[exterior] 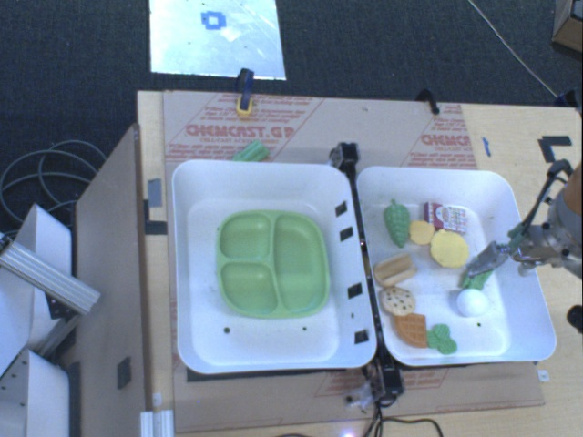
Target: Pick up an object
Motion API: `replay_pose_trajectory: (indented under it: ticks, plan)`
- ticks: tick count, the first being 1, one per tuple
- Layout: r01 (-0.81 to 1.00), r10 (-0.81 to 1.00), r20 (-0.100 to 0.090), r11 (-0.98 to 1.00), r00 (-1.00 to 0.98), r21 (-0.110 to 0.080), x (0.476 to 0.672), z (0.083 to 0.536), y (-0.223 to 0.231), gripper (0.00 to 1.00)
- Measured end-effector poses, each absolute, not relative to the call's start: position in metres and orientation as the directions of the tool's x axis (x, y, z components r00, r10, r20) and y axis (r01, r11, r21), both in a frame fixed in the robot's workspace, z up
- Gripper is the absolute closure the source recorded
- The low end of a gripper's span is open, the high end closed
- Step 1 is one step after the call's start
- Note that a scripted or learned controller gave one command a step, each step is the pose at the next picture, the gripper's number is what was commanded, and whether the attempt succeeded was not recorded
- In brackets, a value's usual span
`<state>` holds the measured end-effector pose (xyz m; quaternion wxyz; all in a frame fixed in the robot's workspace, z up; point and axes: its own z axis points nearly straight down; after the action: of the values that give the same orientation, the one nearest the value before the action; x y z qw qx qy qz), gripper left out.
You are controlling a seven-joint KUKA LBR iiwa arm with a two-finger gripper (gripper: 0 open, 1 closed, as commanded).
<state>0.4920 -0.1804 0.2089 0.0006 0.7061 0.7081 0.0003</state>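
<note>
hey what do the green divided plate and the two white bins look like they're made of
Green divided plate: probably molded plastic; even pale green colour, rounded compartment ridges, soft matte sheen. White bins, left and right: likely thin formed plastic; smooth uniform white, rounded corners and raised rims. The view can't confirm either.

- The table carries two bins side by side.
- A divided plate lies in the left bin.
- Toy foods cluster in the right bin, the claw beside a ball.
</note>
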Motion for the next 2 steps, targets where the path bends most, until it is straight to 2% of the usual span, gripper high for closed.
replay_pose_trajectory:
  ticks: [1,2]
  plan:
    - [1.000,1.000,0.001,0.005,-0.005,-0.001,0.486,0.079,-0.142,0.00]
    - [1.000,1.000,-0.007,0.005,-0.005,0.011,0.572,0.086,-0.210,0.00]
